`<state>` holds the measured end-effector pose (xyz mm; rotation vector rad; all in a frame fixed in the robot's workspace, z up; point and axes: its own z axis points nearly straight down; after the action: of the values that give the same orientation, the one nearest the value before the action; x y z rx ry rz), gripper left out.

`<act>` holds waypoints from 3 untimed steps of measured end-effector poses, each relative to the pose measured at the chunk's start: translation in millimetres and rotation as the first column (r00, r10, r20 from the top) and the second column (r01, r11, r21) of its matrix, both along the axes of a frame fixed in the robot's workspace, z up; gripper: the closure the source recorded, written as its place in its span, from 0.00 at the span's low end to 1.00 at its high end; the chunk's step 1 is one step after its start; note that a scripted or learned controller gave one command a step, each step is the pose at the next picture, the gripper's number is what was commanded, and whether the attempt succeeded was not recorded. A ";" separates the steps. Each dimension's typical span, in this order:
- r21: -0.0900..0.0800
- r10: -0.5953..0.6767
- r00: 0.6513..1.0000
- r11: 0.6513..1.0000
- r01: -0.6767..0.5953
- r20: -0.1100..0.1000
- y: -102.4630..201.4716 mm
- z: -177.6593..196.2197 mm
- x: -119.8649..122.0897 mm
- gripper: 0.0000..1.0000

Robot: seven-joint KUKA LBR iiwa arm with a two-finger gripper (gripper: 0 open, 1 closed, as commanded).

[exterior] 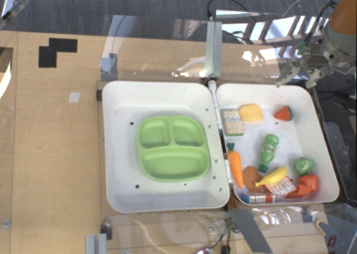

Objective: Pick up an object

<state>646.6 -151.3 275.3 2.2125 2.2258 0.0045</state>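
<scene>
Several small toy foods are gathered in the right bin [321, 135], in the right half of the frame. A yellow lemon-like piece [251, 113] and a red strawberry [284, 113] are seen near the bin's upper edge, with a patterned cracker box [232, 122] just left of the lemon. A green bottle [268, 152] is seen at the bin's middle. Along the lower edge, an orange carrot [236, 168], a banana [272, 177], a green pepper [304, 165] and a red piece [308, 185] are crowded together, some touching.

The gripper [298, 74] is seen at the upper right of the frame, above the right bin's upper edge and apart from every object; the strawberry is the nearest piece, lower in the frame and slightly left of it. Nothing is seen between its fingers, and whether they are spread or pressed together cannot be told. The orange band [343, 13] of the arm is cut off by the frame's right edge.

In the left bin [120, 152], a green divided plate [173, 148] is laid at the centre.
</scene>
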 end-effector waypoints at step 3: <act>0.000 0.063 0.998 0.998 -0.063 0.007 -2.0 -185.9 -81.8 0.00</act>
<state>564.8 -153.3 89.4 2.1382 2.2915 0.0128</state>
